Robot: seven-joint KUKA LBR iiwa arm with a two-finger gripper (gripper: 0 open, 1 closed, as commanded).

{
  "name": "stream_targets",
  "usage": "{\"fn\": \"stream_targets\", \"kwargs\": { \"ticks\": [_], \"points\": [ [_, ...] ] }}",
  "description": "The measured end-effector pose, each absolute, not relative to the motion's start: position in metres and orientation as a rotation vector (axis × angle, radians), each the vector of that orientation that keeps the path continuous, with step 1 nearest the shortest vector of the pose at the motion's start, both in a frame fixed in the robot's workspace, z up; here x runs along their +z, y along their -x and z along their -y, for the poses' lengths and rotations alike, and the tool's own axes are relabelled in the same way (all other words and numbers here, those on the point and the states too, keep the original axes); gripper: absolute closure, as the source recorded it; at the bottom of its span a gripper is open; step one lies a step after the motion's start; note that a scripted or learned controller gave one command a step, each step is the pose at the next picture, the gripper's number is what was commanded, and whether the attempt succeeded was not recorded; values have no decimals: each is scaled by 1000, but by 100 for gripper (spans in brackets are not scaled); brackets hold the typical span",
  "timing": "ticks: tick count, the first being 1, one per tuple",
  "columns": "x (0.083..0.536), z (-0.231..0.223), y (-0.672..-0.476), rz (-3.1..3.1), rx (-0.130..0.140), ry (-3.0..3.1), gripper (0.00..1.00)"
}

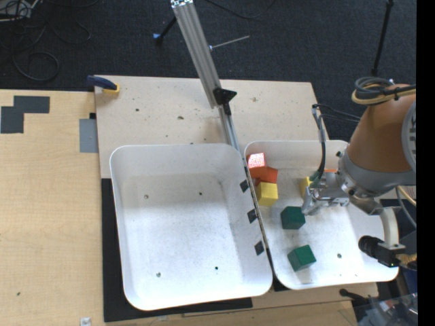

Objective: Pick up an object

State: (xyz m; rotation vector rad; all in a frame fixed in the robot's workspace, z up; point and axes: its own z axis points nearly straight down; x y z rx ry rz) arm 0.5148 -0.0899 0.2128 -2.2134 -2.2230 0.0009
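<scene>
In the right bin (340, 267) a dark green cube (293, 217) lies near the middle. A lighter green cube (301, 257) sits closer to the front. By the divider, an orange block (264, 174) with a pale red top rests against a yellow block (268, 193). My gripper (312, 201) hangs low in the right bin, just up and right of the dark green cube. A small yellow piece (306, 182) shows at its left side, mostly hidden by the wrist.
The left bin (136, 161) stands beside the right one, with black clips (251, 215) along the shared wall. A slanted aluminium bar (200, 49) rises behind the bins. A blue and yellow clamp (103, 83) sits at the bench's far left corner.
</scene>
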Motion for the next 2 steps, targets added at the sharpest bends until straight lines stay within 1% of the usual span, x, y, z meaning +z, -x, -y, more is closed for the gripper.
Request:
{"fn": "stream_targets", "kwargs": {
  "ticks": [1,2],
  "points": [
    [218,32,-532,2225,1,2215,100],
    [216,-26,-532,2224,2,2212,100]
  ]
}}
